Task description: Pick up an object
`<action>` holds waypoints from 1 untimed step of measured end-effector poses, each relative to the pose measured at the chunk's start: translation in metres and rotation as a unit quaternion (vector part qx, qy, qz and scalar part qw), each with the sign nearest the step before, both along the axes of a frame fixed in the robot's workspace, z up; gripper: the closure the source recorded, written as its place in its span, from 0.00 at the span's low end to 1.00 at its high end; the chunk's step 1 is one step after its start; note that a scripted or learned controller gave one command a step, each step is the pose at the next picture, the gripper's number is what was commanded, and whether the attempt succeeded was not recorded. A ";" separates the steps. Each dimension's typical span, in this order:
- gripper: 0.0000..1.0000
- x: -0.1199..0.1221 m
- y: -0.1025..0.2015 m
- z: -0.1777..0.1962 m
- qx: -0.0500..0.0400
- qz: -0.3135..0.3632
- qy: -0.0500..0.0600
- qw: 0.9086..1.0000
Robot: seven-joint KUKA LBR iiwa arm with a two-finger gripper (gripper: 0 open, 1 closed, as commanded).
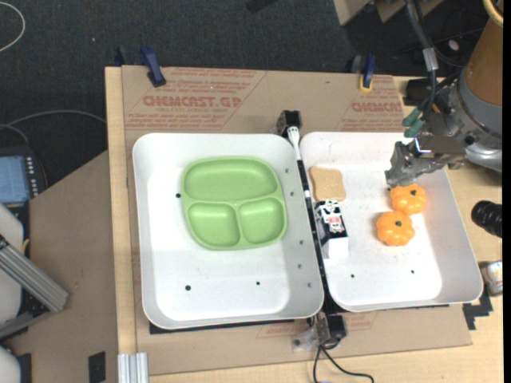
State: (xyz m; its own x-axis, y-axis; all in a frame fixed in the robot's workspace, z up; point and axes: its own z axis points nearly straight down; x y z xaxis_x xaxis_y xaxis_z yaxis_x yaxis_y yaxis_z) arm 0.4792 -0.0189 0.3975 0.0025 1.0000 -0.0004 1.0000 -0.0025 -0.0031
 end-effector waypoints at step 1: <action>1.00 -0.001 -0.033 -0.073 0.000 -0.001 0.003 1.000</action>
State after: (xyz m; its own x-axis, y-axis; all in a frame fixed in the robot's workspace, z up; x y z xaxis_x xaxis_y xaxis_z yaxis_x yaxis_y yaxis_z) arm 0.4784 -0.0521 0.3245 0.0047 1.0000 -0.0005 1.0000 -0.0047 -0.0082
